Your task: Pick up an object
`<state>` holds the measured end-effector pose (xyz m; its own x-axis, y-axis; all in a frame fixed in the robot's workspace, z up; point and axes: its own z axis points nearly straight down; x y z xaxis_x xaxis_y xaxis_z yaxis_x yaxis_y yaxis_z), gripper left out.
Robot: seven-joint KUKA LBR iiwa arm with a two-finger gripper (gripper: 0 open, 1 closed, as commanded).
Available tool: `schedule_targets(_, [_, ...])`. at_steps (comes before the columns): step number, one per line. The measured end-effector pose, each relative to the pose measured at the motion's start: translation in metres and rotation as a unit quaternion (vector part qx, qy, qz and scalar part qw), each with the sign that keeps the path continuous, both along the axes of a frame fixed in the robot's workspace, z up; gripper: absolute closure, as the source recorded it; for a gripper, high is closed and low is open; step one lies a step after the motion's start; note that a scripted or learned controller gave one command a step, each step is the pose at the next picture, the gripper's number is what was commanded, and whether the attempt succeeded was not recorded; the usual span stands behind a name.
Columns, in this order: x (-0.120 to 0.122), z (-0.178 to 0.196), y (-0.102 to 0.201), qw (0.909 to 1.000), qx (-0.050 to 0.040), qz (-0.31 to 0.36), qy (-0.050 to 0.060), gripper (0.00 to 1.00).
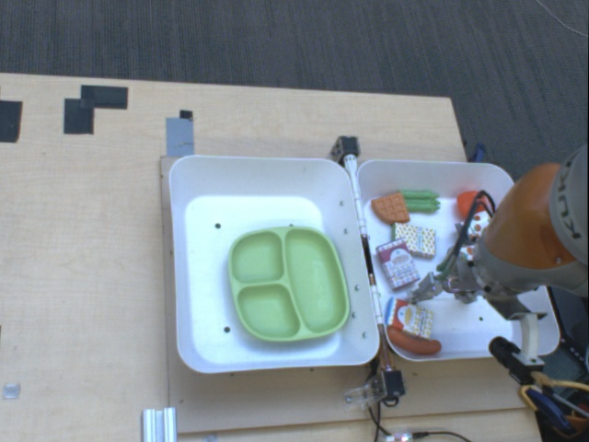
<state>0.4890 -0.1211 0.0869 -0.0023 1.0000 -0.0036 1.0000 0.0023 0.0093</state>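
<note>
In the right bin (497,339), near its left wall, lie the small things the arm could take: a patterned little packet (417,321) just beside a red-brown sausage (414,343) at the near edge, a red-and-white box (398,266) and a checked packet (419,240) further in, and at the far side a waffle-like orange piece (390,208) next to a green bean-like piece (421,200). They look like toy food, so I judge them light and stiff, some perhaps smooth and apt to slide on the white floor. The patterned little packet sits closest to the gripper (431,289); taking it across its narrow sides seems the safest hold. The gripper hovers just above and beside that packet, pointing left. Whether the jaws are wide or narrow I cannot tell, and nothing is seen held between them. The left bin (184,274) holds a green divided plate (289,284). Both bins rest on the pale wooden table (83,293).
</note>
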Motion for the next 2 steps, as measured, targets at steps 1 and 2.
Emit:
schedule_targets(1, [0.002, 0.0112, 0.0004, 1.0, -0.0002, 0.001, -0.003, 1.0])
schedule_targets(2, [0.0019, 0.0111, 0.0005, 1.0, -0.0002, 0.001, -0.003, 0.0])
